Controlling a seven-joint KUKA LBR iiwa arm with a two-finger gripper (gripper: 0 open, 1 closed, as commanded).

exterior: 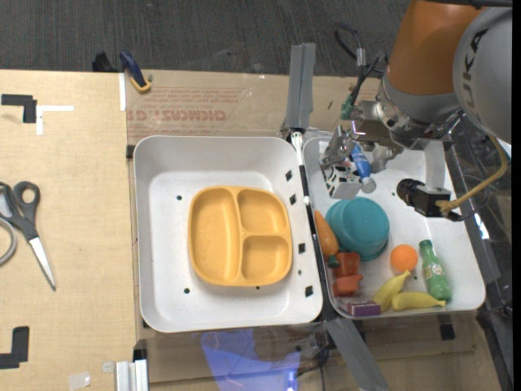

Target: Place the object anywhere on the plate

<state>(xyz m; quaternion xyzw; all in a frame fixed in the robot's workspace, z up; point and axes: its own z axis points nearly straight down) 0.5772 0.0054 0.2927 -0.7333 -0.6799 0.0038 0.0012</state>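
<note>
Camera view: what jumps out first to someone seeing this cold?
The yellow divided plate sits alone in the middle of the left bin. The right bin is crowded: a teal bowl, a carrot, an orange ball, a green bottle and a banana. The grey and orange arm hangs over that bin's far end, its gripper just above the bowl.

Pale wooden bench top, dark grey carpet floor beyond, scissors at left
</note>
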